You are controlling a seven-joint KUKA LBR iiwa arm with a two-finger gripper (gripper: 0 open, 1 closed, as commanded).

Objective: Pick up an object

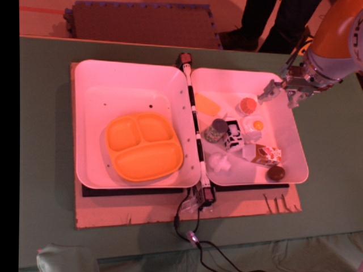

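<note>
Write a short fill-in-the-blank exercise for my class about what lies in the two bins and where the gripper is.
1. The orange divided plate lies in the ____ bin.
2. The plate has ____ compartments.
3. The gripper hovers over the ____ bin's far right corner.
4. The brown round object lies in the right bin's ____ right corner.

Missing words: left; three; right; near

Both white bins [96,78] look like smooth moulded plastic with a soft sheen, and the orange divided plate [144,147] in the left one is plastic too, matt rather than glossy. They sit on a flat sheet of brown cardboard [113,217] with a dull, papery face, laid over the table [45,123], whose grey-green top looks matt and even. The claw [283,92] is bare grey metal, while the small carton [265,154] is printed paperboard
</note>
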